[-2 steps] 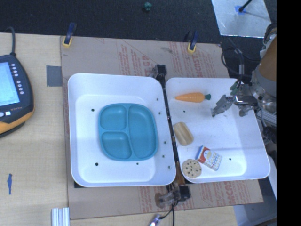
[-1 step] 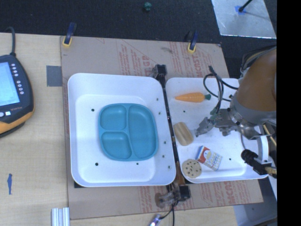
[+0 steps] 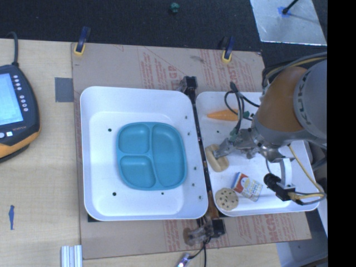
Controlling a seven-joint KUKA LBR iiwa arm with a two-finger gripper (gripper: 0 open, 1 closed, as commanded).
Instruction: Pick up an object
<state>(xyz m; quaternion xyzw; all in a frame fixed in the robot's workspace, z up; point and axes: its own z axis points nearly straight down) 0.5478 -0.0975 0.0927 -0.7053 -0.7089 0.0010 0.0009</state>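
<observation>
In the right white bin point(image 3: 303, 204) lie an orange carrot point(image 3: 222, 115) at the back, a tan bread-like piece point(image 3: 216, 159) by the left wall, a round tan cracker point(image 3: 226, 198) at the front, and a small red, white and blue carton point(image 3: 247, 186). My gripper point(image 3: 229, 147) hangs low over this bin, just right of and above the tan piece and below the carrot. The grey arm with its orange band point(image 3: 283, 104) covers the bin's right half. Nothing is visibly held.
The left white bin point(image 3: 97, 149) holds a blue divided plate point(image 3: 151, 155). A teach pendant point(image 3: 14, 107) lies at the bench's left edge. Cables loop around the wrist point(image 3: 236, 102). Clamps point(image 3: 227, 48) pin the cardboard at the back.
</observation>
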